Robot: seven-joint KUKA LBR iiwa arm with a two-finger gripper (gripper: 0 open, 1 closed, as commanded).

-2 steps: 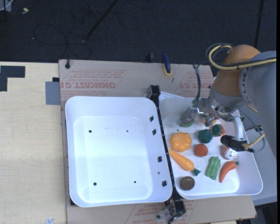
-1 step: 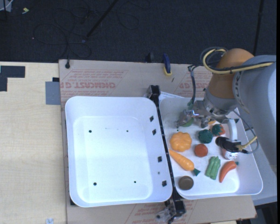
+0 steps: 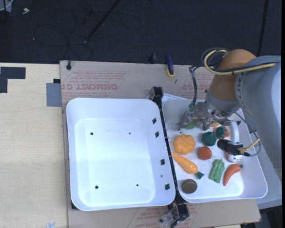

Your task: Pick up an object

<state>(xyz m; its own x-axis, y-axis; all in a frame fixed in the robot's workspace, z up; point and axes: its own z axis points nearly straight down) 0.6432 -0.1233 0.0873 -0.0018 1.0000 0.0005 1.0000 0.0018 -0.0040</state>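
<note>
My gripper is low over the far part of the right bin, and the arm comes in from the right. A small pale green piece lies right at the gripper's tip; whether it is held I cannot tell. Just in front of the gripper sit an orange pumpkin, a dark green broccoli and a red tomato. Nearer the front lie a carrot, a green pod, a red-orange chili and a brown round piece.
The left bin stands beside the right one, and the two rims meet along a black clip strip. Both bins rest on a cardboard sheet on the pale bench. The arm's bulk covers the right bin's far right corner.
</note>
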